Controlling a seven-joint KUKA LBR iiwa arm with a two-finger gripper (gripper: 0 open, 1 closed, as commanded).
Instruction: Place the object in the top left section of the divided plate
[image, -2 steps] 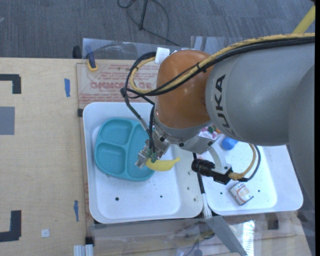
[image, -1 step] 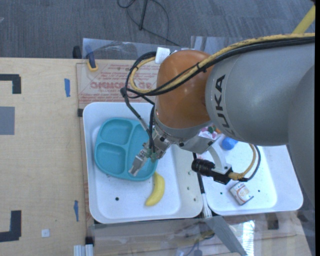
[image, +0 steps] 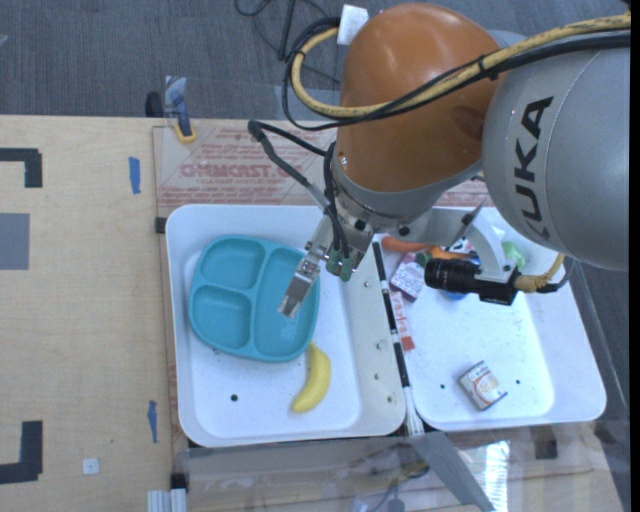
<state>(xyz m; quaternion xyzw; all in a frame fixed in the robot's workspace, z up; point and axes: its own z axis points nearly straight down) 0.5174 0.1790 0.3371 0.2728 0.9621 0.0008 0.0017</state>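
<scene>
jaws: over divided plate, state unclear | banana: left bin, just below plate

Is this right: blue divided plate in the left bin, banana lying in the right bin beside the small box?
Not quite. The camera view shows the banana in the left bin, just below the blue divided plate, not in the right bin. The small box is in the right bin, as you said.

Open plate sections left of fingers
</scene>
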